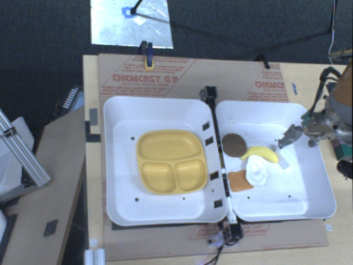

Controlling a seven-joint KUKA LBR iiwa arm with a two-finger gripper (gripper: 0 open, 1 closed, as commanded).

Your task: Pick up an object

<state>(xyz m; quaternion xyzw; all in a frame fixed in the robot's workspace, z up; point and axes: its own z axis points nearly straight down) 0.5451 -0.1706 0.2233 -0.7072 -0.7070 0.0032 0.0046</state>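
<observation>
Yellow plastic banana (262,154) lies right of centre in my frame; tool (286,139) beside it, grip state unclear.

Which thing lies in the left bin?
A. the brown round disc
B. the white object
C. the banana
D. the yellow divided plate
D: the yellow divided plate lies alone in the left bin, while the banana lies in the right bin.
</observation>
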